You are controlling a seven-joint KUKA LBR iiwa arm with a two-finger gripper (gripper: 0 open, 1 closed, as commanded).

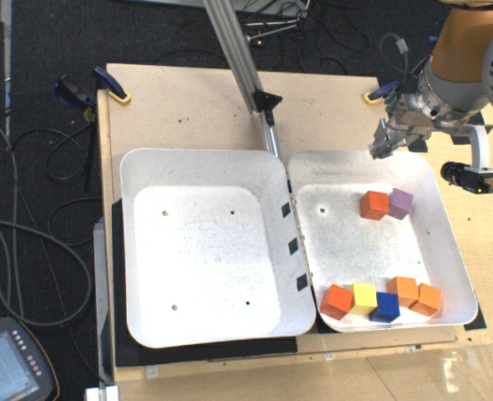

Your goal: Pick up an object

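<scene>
1. Blocks are your pick candidates, all in the right bin (pixel 447 224): an orange block (pixel 374 205) touching a purple block (pixel 401 202) in the bin's upper half.
2. Along the right bin's near wall sits a tight cluster: red-orange block (pixel 337 301), yellow block (pixel 364 296), blue block (pixel 387 307), two more orange cubes (pixel 417 294). Neighbours touch, so side access is crowded.
3. Left bin (pixel 146 224) lies beside the right bin; a metal pole (pixel 234 44) slants above their shared edge.
4. Gripper (pixel 383 146) hangs over the right bin's far rim, apart from every block. You cannot tell its finger state; the tips are too small and dark.
5. Arm body is cut off beyond the right bin.
6. Cubes show no long axis; the orange block's faces sit slightly skewed to the right bin's walls.
</scene>
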